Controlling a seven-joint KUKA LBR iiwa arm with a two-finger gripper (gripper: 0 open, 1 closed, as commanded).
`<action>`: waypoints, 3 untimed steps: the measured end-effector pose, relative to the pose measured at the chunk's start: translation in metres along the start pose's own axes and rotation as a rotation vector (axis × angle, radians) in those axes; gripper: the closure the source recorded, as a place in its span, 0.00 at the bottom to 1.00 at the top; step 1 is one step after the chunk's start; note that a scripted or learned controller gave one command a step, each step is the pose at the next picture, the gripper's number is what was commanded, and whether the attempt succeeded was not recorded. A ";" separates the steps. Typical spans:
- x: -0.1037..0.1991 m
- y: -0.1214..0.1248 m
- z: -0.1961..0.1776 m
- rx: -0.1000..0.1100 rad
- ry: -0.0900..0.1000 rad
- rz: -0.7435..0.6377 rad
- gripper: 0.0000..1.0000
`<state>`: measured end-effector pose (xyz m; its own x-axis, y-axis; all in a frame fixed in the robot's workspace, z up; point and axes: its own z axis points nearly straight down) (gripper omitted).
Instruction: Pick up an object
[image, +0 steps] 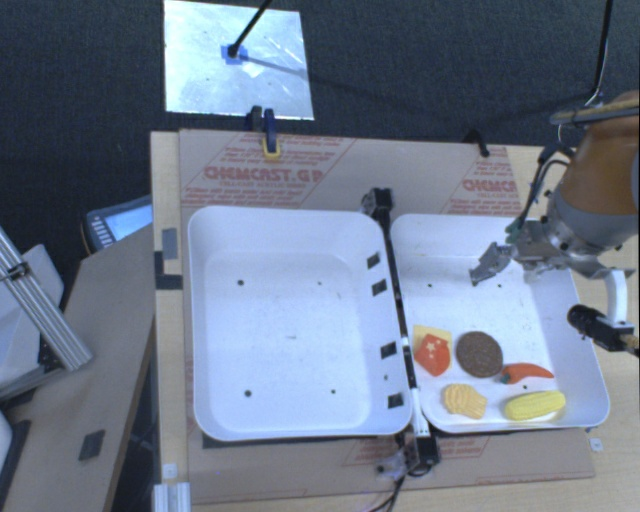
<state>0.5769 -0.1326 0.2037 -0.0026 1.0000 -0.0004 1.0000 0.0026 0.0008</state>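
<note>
The robot's hand (490, 266) hangs over the right bin (440, 240), up in the far part of it. It is small and grey, and I cannot tell if it is clenched or let go. Nothing sits under it that I can see but white bin floor. Behind the hand comes the grey arm (590, 215) with its orange band, reaching in from the right side.

All the toy food lies in the near part of the right bin, well apart from the hand. The brown round cookie (480, 354) is in the middle of the group. Just left of the cookie is a yellow cheese slice (432, 337) with a red piece (433, 355) lying on it. Just right of the cookie, a bit nearer to me, is a thin orange-red pepper (527, 373). In front of the cookie, by the near wall of the bin, is a small yellow waffle piece (464, 401). Right of that piece lies a yellow corn cob (534, 405), under the pepper.

The left bin (215, 235) sits side by side with the right bin, and black clips (380, 289) run down the line where the two meet. Both bins rest on a brown board (330, 165) on the counter (165, 180). Past the far edge of the board lies a shiny silver sheet (237, 62).
</note>
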 end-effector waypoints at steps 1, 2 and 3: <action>0.051 -0.013 0.114 0.009 0.004 -0.006 0.00; 0.044 0.091 0.118 -0.012 -0.002 -0.005 0.00; -0.006 0.093 0.069 -0.006 -0.003 0.004 0.00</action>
<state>0.6698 -0.1381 0.1346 0.0015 1.0000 -0.0031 1.0000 -0.0015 0.0070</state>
